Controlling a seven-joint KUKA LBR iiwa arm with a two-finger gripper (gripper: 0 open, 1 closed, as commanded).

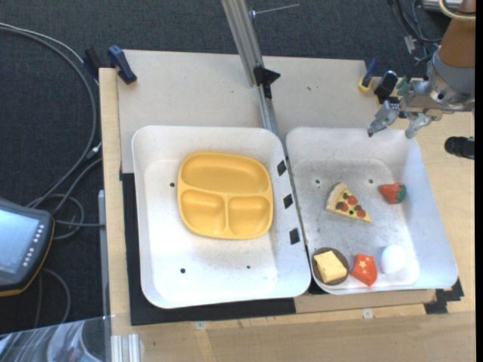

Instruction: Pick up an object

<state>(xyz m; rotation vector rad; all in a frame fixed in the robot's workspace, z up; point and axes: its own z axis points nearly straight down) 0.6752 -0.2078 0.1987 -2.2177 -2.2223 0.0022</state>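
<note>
- Gripper (398, 125): poised above the far rim of the right bin (432, 225); its two fingers (375, 129) stand spread apart with nothing between them.
- Step in hand, as judged: the approach, before any descent; no object has been grasped yet.
- Strawberry toy (392, 193): red with a green cap, the object closest to the fingers, lying below them by the bin's right wall; a likely target, small and rounded, so it may roll under a poorly centred pinch.
- Pizza slice toy (348, 203): a flat wedge with red dots and a tan crust, a little further from the fingers, toward the bin's middle; its low profile would call for a deep descent.
- Red star-marked piece (364, 269), white rounded piece (393, 259) and yellow block on a brown disc (329, 266): grouped at the bin's corner furthest from the fingers.
- Next move, as judged: choose one object, centre the spread fingers over it, lower, then close.
- Yellow divided tray (226, 195): in the left bin (151, 202), well apart from the fingers.
</note>
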